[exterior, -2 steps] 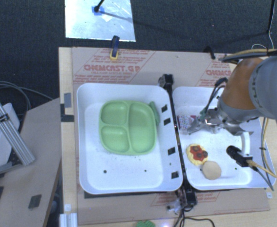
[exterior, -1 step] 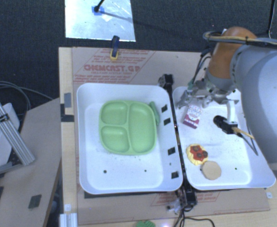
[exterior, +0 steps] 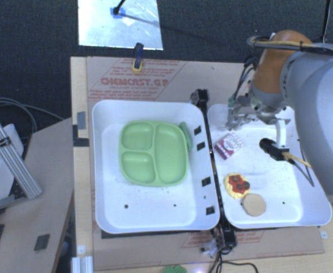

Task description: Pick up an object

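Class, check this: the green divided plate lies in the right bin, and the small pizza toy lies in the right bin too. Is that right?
Not quite. The camera view shows the green divided plate in the left bin. The small pizza toy does lie in the right bin.

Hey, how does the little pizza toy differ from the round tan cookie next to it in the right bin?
The pizza toy is yellow with red spots, while the cookie is plain tan. The pizza toy has an uneven outline; the cookie is a neater round. The pizza toy lies farther from the bin's near edge, the cookie closer to it. Both lie flat, side by side, in the right bin.
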You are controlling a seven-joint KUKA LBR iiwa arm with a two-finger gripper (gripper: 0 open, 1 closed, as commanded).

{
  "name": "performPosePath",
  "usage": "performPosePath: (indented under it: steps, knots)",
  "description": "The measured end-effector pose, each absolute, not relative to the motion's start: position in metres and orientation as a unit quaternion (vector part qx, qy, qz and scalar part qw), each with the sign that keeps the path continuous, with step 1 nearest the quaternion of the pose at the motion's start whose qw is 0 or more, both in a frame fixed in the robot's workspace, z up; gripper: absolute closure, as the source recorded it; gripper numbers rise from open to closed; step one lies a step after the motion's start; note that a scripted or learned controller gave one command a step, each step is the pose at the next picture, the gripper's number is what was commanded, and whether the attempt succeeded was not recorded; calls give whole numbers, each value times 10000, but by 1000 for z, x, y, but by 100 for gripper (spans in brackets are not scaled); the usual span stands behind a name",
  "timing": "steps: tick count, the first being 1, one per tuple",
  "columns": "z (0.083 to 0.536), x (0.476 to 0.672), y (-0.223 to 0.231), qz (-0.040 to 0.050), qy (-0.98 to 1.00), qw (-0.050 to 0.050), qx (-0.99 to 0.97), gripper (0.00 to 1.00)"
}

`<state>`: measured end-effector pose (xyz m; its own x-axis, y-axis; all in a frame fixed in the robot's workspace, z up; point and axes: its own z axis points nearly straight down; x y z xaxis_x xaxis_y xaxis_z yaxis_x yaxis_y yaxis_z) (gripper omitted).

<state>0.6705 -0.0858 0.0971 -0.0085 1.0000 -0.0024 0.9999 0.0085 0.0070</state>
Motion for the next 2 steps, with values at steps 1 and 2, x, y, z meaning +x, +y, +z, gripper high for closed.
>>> performPosePath:
  steps: [1, 2]
  knots:
    - [96, 670, -86, 12, 7108, 27, 7034, 0]
    - [84, 606, -95, -15, 7067, -19, 7075, 0]
